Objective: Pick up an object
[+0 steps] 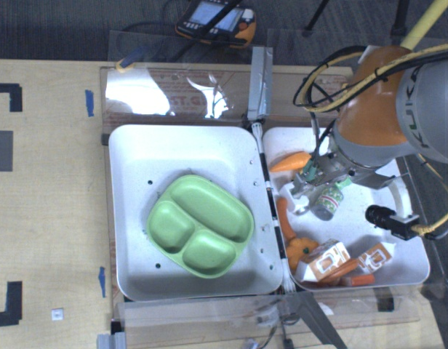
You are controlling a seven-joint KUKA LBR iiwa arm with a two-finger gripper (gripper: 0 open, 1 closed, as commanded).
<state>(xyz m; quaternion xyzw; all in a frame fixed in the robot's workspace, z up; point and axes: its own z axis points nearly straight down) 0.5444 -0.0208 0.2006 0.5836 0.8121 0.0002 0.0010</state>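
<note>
Two white bins sit side by side on the tabletop (42,195): the left bin (129,158) carries a green divided tray (201,225), and the right bin (413,267) holds the clutter worth picking from. The hand (317,184) hangs low over the upper left part of that right bin, and whether it is open, closed or gripping anything cannot be told from this slanted view, since the metal of the wrist blurs into what lies beneath. Touching or just under it lies a small bottle with a green band (329,200), its long axis running on a diagonal from upper right to lower left. An orange carrot-shaped piece (289,161) lies just beside the hand toward the far wall, and a second orange piece (284,220) runs along the dividing wall. Nearer the front lie a small round orange fruit (300,249) and two orange-and-white cartons (327,259). The bottle looks the likeliest target, being directly below, so the coming move probably needs a straight descent rather than sideways travel.
</note>
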